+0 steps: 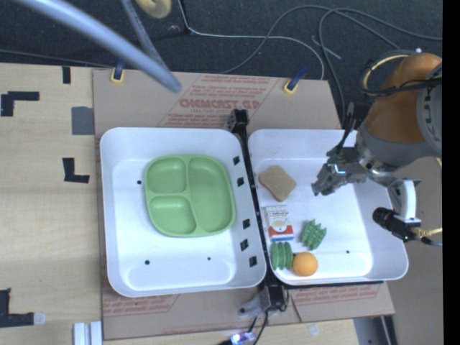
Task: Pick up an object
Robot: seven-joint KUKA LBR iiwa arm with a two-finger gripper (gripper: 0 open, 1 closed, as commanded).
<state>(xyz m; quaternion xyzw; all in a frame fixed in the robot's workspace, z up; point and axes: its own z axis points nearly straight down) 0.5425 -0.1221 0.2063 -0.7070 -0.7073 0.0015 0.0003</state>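
Two white bins sit side by side on the tabletop (43, 192). Left bin (122, 264) holds a green divided plate (190, 195). Right bin (359, 264) holds a bread slice (277, 182), small carton (278, 221), two green pieces (313, 233) (one by the orange (305, 264)). Whether the fingers (325, 184), hanging above the right bin, are parted I cannot tell.

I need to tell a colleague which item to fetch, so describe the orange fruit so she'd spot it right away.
Look in the right-hand white bin, along its near edge. The orange fruit sits there beside a green vegetable; it is the one round, bright orange item in that bin.
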